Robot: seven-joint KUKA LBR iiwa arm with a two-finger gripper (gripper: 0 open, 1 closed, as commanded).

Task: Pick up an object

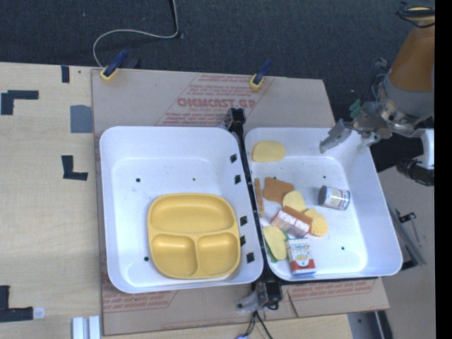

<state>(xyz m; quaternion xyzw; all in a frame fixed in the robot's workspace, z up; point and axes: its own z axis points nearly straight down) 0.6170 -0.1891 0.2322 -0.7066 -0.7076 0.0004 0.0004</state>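
Can (334, 198) (lying sideways) near toast (276, 188) and carton (300, 256).

Colours, two bins on the bench

Both bins white: left bin (120, 189), right bin (367, 210). Divided tray (192, 233) mustard yellow. Pale yellow oval piece (268, 150); brown flat piece (277, 188); small can (334, 198) silver-grey with a darker end; carton (300, 254) white with red and green print, possibly a picture label. Cardboard sheet (205, 101) tan with red lettering. Clamps (113, 66) blue and yellow. Arm (413, 55) grey with orange band. Floor (282, 20) dark blue.
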